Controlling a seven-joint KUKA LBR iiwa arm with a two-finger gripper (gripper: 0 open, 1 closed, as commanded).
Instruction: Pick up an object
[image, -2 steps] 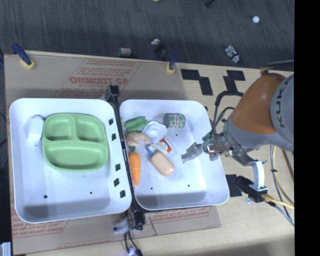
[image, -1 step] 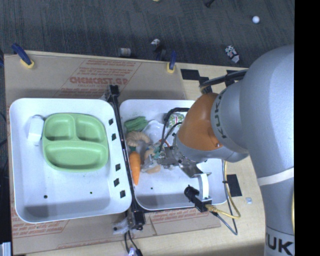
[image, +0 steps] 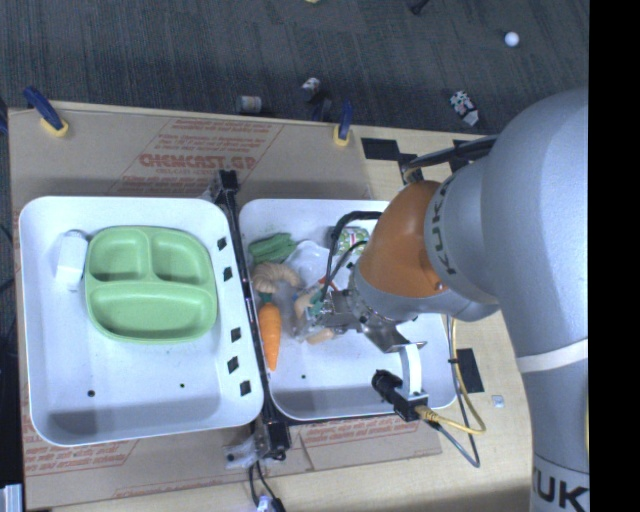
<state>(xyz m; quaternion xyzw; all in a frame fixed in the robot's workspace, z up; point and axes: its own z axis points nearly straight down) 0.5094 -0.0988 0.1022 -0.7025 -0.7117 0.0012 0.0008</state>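
Note:
The right bin holds an orange carrot lying along its left wall, a green vegetable near the back, and a tan bread-like piece between them. A clear crinkled item lies beside those. My gripper is down in this bin, right of the carrot, amid small objects; the wrist with its orange band hides most of it. A tan scrap shows just below the gripper.
The left bin contains a green divided plate and a small white object by its left wall. Black clips line the divider between bins. The arm's grey body covers the right bin's right side. A yellow cable trails at the front.

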